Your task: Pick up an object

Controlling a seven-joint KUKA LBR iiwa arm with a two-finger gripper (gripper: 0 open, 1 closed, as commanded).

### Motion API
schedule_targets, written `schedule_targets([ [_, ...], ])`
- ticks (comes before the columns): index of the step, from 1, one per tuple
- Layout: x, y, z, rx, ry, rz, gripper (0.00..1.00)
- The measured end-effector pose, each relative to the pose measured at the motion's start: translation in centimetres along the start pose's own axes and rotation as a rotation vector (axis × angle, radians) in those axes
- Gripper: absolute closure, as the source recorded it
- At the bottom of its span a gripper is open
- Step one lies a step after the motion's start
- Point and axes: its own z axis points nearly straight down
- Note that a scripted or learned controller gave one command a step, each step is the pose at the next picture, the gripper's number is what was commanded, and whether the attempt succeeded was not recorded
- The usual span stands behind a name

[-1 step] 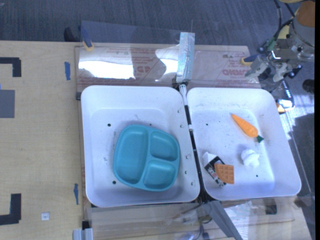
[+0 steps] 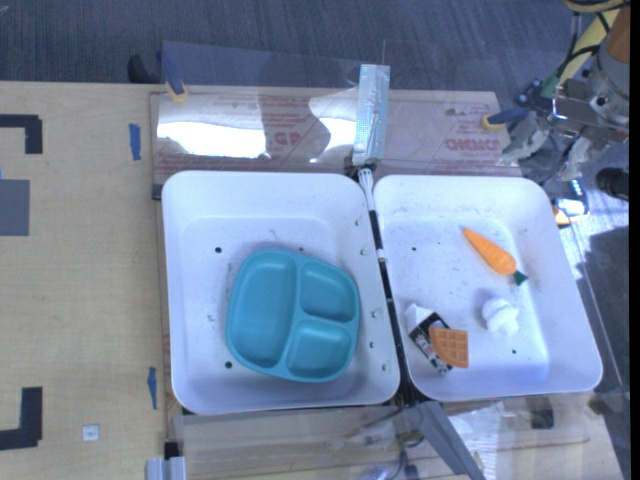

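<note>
While the gripper (image 2: 560,118) hangs beyond the far right corner of the right bin (image 2: 570,363), its jaws too cluttered to tell apart, the carrot (image 2: 489,251) lies inside that bin, nearer me and leftward, running slantwise toward the gripper's corner.

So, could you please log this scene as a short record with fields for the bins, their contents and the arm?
left bin: holds a teal divided plate
right bin: holds an orange toy carrot, a small white object and a waffle-like orange piece on a black-and-white item
arm: at the top right, beyond the right bin's far corner
task state: nothing picked up yet
</note>
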Motion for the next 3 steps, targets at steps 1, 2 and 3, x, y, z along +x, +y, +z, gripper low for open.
schedule_targets([
  [1,-1.7,-0.2,10.3,0.005,0.001,-0.252,0.00],
  [2,-3.1,0.1,19.3,-0.009,-0.001,-0.291,0.00],
  [3,-3.1,0.1,18.3,-0.010,-0.001,-0.292,1.00],
])
